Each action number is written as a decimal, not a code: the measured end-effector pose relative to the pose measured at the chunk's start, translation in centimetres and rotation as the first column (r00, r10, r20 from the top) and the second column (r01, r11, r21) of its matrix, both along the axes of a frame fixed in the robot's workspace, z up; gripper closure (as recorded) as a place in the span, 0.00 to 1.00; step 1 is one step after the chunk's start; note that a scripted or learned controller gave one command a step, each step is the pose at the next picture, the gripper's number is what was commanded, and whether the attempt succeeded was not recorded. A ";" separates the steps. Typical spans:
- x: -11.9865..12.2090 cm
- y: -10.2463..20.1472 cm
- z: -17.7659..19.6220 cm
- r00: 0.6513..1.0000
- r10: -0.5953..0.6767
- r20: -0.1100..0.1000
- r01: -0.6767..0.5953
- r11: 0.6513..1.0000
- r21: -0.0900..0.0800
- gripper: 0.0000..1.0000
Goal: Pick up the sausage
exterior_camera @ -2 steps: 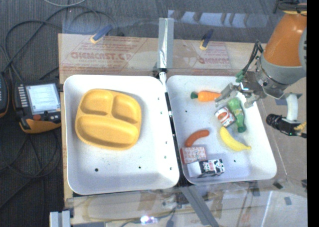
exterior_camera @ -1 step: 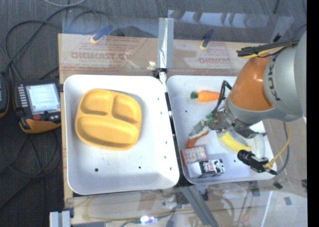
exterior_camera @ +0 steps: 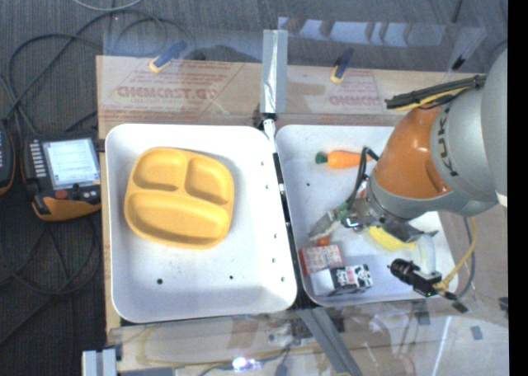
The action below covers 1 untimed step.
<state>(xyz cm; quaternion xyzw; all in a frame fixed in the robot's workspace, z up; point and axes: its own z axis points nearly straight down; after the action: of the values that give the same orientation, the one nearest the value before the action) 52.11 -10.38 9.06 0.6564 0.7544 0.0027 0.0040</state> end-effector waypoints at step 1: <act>0.2 0.1 1.0 1.000 0.000 0.004 0.000 1.000 0.002 1.00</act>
<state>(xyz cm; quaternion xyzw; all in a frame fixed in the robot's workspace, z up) 52.28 -10.30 10.07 0.6564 0.7544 0.0047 0.0047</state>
